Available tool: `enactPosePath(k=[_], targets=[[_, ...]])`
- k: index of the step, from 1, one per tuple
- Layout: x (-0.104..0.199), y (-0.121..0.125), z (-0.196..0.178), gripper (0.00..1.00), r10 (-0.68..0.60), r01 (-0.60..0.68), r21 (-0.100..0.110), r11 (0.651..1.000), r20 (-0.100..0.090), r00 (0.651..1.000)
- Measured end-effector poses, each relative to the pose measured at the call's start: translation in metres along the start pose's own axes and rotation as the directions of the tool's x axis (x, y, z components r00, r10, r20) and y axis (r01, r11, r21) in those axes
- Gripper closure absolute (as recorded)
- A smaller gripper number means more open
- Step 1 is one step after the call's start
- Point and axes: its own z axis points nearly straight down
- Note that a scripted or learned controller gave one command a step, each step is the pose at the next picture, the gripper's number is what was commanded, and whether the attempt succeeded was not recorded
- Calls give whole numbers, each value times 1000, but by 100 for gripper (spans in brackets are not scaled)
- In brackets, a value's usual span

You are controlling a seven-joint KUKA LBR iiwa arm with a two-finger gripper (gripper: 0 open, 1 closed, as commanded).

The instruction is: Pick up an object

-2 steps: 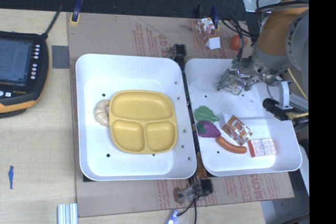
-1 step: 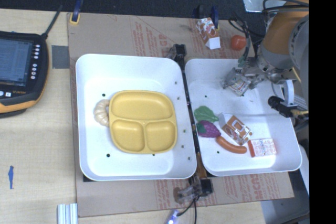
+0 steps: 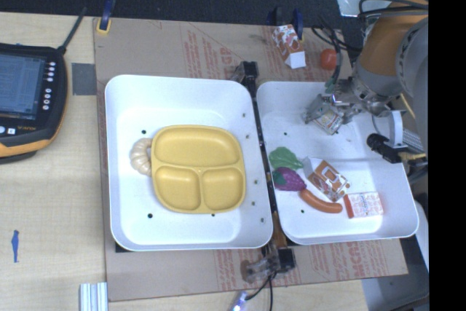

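End effector: the end effector (image 3: 325,113) hangs over the upper part of the right bin (image 3: 291,226), and whether it is open or closed cannot be told; nothing is seen held in it.
Nearest things: the objects lie toward 6 o'clock from the end effector, in the lower half of that bin and apart from it.
Green piece: a green leafy toy (image 3: 284,156) is at about 7 o'clock, the closest one.
Purple piece: a purple toy (image 3: 289,180) lies just below the green one.
Sausage: an orange-red sausage (image 3: 320,202) lies with its long axis from upper left to lower right.
Packets: a small printed box (image 3: 328,179) touches the sausage, and a red and white packet (image 3: 363,205) is at 5 o'clock.
Left bin: the left bin (image 3: 124,156) carries a yellow divided tray (image 3: 196,168).
Worktop: the worktop (image 3: 44,229) is pale wood under brown cardboard (image 3: 182,47).
Room: a handheld control panel (image 3: 25,98) is at 9 o'clock, with dark floor behind.
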Motion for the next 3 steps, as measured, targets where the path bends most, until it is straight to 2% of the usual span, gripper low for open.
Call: enactPosePath(k=[1, 2, 3], targets=[[-1, 0, -10, 100, -4, 4, 2, 1000, 1, 1000], [29, 1, -85, 100, -1, 1, -3, 1000, 1, 1000], [90, -10, -121, 100, 0, 0, -2, 1000, 0, 1000]])
